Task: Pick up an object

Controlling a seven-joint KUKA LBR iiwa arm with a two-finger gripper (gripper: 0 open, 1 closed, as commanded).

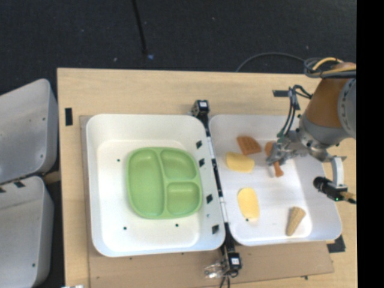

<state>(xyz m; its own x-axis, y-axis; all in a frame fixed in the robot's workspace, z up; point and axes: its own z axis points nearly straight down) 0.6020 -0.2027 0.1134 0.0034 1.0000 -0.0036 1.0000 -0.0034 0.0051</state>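
Orange stick (277,169) lay directly beneath the gripper (278,156), which hung low over it for a pickup; whether its fingers were apart could not be told.

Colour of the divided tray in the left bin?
Light green tray, clearest in the camera view.

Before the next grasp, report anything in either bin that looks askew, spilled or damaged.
Nothing stands out. The green divided plate lies flat in the left bin. In the right bin, two yellow pieces, a brown piece, a tan cone and an orange piece by the gripper lie loose, all inside its walls.
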